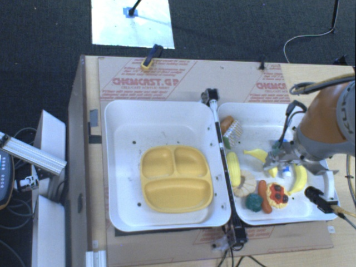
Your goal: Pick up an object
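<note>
Toy food crowded the right bin (261,114): a pizza slice (277,194), a green piece (254,203) and a banana (301,179) lay near its front wall. Just above them the gripper (280,159) hung low, over a yellow piece (257,154) touching its left side. Nothing could be seen gripped, and its opening could not be judged. Left, a yellow tray (176,178) sat in the other bin (128,115).

Arm (325,121) enters from right edge, mid-frame, orange band facing the camera, grey wrist below it angled down-left. Gripper (276,161) sits low in the right-centre of the frame, pointing down. Cables loop along the wrist. Finger state not readable at this angle.
</note>
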Robot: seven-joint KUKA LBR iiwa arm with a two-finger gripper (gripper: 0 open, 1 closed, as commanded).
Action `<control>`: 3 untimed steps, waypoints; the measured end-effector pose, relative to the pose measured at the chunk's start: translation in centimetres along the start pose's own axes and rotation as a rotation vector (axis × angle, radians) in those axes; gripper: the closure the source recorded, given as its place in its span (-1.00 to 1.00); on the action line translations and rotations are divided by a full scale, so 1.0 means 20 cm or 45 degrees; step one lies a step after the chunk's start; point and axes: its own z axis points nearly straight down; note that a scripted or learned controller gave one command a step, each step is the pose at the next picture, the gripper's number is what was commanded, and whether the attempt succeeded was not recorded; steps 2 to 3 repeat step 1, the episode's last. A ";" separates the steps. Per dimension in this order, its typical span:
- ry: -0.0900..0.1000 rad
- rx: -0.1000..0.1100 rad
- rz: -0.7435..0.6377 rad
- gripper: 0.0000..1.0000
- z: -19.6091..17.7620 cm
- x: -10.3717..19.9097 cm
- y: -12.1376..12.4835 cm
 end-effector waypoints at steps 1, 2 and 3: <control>0.001 -0.002 0.000 1.00 -0.41 0.30 0.10; 0.001 -0.002 0.000 1.00 -0.41 0.30 0.10; 0.001 -0.002 0.000 1.00 -0.41 0.30 0.10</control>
